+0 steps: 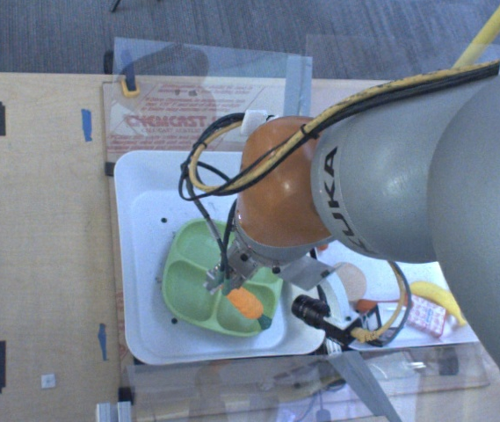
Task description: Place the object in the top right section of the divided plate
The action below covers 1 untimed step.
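A light green divided plate (188, 275) lies in the left white bin (140, 209). An orange carrot-like object with a green end (248, 306) rests in the plate's lower right section. My gripper (217, 280) hangs over the middle of the plate, just up and left of the orange object and close to it. The orange wrist band and the grey arm cover the plate's upper right part.
In the right bin, mostly hidden by the arm, lie a yellow banana (437, 299), a pink and white packet (427, 316) and a pale round item (351, 281). A clear panel with red lettering (170, 117) stands behind the left bin. Wooden bench surface stretches to the left.
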Each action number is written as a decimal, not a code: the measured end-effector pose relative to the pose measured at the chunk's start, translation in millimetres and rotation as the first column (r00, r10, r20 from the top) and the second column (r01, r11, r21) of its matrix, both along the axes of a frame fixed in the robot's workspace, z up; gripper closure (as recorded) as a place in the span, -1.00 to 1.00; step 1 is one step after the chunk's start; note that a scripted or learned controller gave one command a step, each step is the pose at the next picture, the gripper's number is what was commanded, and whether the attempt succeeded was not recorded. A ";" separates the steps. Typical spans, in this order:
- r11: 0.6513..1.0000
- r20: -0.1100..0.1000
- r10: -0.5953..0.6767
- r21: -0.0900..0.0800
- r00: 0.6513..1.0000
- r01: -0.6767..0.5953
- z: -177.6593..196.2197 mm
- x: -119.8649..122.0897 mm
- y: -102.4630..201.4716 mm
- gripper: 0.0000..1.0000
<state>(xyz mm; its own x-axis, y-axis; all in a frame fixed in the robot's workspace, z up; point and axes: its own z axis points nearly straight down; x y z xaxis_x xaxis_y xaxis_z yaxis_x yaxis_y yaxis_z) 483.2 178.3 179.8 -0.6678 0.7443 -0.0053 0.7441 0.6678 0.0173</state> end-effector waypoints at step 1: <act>0.999 -0.013 0.038 -0.008 0.999 -0.038 138.2 66.6 -10.3 1.00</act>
